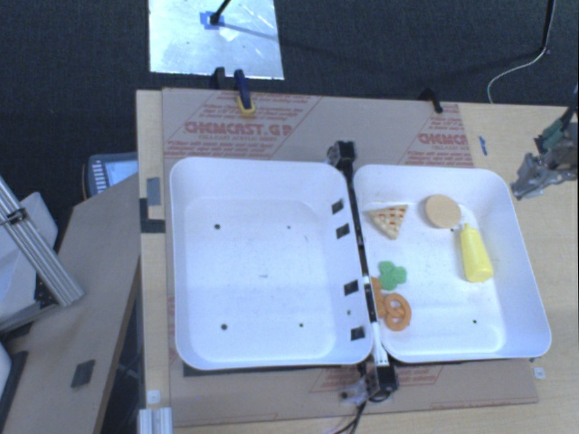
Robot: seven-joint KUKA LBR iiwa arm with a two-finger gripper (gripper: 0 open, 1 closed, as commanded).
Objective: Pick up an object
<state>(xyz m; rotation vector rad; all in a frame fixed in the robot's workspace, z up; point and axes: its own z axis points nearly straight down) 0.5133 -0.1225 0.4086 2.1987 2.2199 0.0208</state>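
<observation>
Pretzel (395, 310): lowest in the frame, in the right bin (520, 242) by the divider.
Hand (541, 172): at the right edge, past the bin's rim; open or closed, cannot tell.
Yellow bottle (475, 255): closest item to the hand, nothing lying between them.
Round cookie (442, 212): touching the bottle's top.
Waffle wedge (390, 220): left of the cookie.
Green piece (391, 275): just above the pretzel.
Left bin (194, 242): centre-left on the tabletop (507, 125).

The grey metal hand (545, 165) is cut off by the right edge, so its fingers cannot be made out. The small screen device (110, 172) beside the wooden counter (298, 120) is partly hidden behind the counter's left edge.
</observation>
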